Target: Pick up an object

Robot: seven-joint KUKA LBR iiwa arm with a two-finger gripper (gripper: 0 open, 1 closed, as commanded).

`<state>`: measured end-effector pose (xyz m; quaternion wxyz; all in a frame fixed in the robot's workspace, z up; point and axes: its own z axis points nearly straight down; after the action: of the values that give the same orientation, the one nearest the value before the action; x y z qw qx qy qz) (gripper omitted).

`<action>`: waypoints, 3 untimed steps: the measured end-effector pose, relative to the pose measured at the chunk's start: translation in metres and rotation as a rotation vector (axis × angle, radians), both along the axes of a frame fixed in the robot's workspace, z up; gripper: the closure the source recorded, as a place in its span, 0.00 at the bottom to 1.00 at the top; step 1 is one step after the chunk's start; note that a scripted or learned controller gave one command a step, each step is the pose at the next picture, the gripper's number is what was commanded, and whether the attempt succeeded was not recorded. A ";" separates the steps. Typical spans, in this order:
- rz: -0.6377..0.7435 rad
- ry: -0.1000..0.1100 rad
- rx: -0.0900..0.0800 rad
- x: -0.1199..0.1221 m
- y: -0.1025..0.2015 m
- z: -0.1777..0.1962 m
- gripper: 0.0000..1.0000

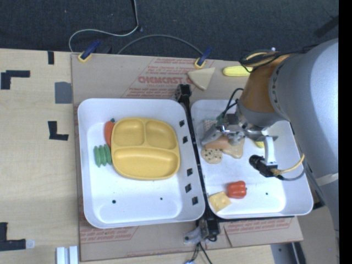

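We saw two white bins side by side on the bench (33, 164). The left bin (96, 202) held a yellow divided plate (146, 147), with an orange carrot-like piece (109, 132) and a green ridged piece (102, 155) lying against the plate's left edge.

The arm (308, 87) reached in from the right, its orange band (257, 89) above the wrist, and the gripper (224, 132) hung low over the upper left part of the right bin (294, 197). Whether the jaws were released or clenched we could not tell, since the metal parts blurred together there.

Just beneath the gripper lay a tan bread-like piece (232, 147), with a speckled cookie (211, 155) touching its left side; we could not tell whether the jaws touched either one. Nearer the front of that bin sat a red pepper (237, 189) and, just beside it to the left, a yellow cheese wedge (219, 201).

Behind the bins, on the cardboard sheet (137, 81), lay a pale wedge (201, 79) and a yellow banana-like piece (235, 70).
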<state>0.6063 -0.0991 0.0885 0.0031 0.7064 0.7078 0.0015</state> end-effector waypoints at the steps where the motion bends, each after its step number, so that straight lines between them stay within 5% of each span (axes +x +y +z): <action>1: 0.001 0.001 0.003 0.027 -0.014 0.000 0.00; 2: 0.000 0.001 0.003 0.065 -0.056 0.000 0.00; 3: 0.002 -0.001 -0.001 0.065 -0.055 0.012 1.00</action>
<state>0.6718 -0.1541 0.1008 0.0039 0.7058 0.7084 0.0017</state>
